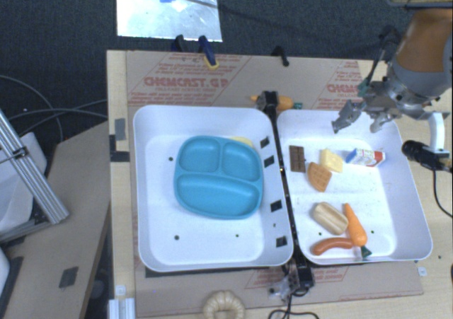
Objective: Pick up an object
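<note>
My gripper (361, 119) hangs open over the back of the right bin (407, 197), its two fingers spread apart with nothing between them. Below it in the bin lie a small white carton with red and blue print (367, 158), a yellow cheese wedge (331, 160), a waffle-like cracker (318, 177) and a brown chocolate bar (296, 158). Nearer the front are a bread roll (330, 217), a carrot (355, 225) and a sausage (333, 245).
The left bin (159, 240) holds a blue divided plate (218, 176) with a yellow item (243, 141) peeking from behind it. A black divider with clips (277, 176) runs between the bins. A small orange object (284, 103) lies behind the bins on the cardboard.
</note>
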Motion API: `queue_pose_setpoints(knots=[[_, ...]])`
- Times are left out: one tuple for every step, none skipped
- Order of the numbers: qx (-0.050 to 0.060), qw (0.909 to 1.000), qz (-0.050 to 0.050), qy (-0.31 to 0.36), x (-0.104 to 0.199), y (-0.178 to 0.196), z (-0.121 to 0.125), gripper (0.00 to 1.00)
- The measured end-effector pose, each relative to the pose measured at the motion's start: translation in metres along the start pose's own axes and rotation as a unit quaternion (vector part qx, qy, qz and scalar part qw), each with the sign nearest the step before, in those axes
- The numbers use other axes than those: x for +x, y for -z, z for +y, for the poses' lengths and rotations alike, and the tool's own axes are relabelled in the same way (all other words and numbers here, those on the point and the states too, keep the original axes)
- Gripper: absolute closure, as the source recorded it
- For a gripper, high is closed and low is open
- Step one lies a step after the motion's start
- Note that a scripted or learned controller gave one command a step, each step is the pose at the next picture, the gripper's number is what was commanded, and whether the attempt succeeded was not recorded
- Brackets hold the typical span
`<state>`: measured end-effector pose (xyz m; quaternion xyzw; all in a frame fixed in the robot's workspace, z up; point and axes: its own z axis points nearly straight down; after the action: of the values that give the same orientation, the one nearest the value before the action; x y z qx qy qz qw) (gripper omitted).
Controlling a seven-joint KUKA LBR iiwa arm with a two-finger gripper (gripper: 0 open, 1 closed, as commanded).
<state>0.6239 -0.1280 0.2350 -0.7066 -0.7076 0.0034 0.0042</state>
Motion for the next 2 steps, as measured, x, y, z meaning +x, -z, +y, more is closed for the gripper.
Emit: queue_pose_setpoints(knots=[[-0.006, 1.0000, -0.001, 0.001, 0.000, 0.008, 0.002, 0.00], [-0.004, 1.0000, 0.000, 0.000, 0.001, -0.055, 0.002, 0.00]])
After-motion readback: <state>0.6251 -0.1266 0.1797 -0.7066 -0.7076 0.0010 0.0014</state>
